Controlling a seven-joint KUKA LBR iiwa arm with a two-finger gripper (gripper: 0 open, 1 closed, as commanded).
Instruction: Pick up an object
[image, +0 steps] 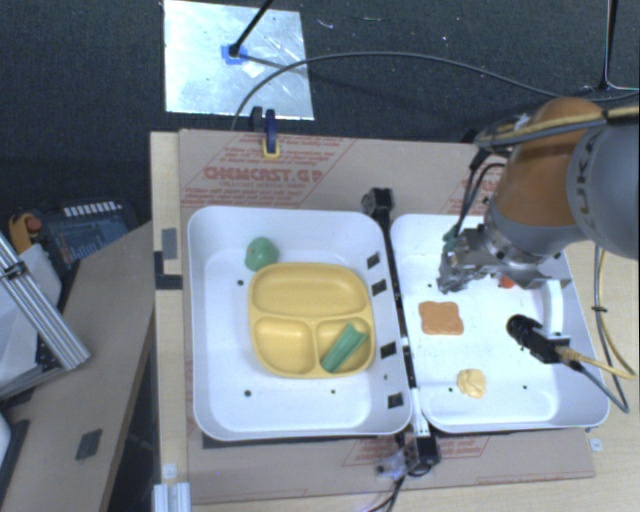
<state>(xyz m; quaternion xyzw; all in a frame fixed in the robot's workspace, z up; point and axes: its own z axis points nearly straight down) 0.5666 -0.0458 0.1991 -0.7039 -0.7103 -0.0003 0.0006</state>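
Cardboard-topped table (300, 165) bearing a left bin (215, 330) and a right bin (540, 400) side by side, arm (560, 170) reaching over the right one. Jaws low, just beyond a flat brown piece (440, 318), near a small yellow lump (471, 382); impossible to tell whether open, shut or holding anything. Yellow divided tray (300, 295) in the left bin, long green piece (344, 347) in its near right compartment, round green thing (261, 253) just beside its far left corner.
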